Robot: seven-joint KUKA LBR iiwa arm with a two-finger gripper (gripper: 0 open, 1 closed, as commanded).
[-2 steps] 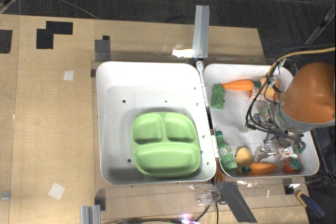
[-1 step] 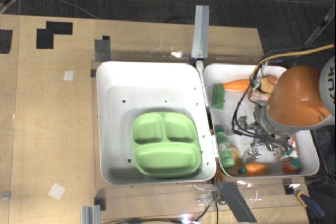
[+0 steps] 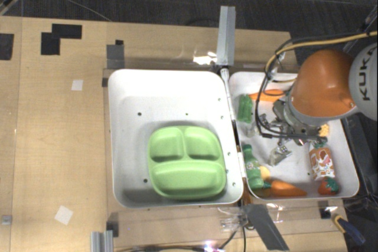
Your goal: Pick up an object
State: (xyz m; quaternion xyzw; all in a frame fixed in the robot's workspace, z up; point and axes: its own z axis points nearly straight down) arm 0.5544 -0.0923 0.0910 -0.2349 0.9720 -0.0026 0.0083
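Camera view shows the gripper (image 3: pixel 282 153) above the right bin (image 3: pixel 352 177), near a carrot (image 3: pixel 286 189); its grip state cannot be told.

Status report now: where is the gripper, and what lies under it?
Gripper low inside right bin, nothing between fingers. Carrot and bottle lie close by, untouched. Green tray in left bin.

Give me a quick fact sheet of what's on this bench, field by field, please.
left bin: holds a green divided tray
right bin: holds small toy foods
near its front edge: orange carrot
near its left wall: green item
by its right side: red and white packet
arm: reaches over the right bin
gripper: low inside the right bin, among the items
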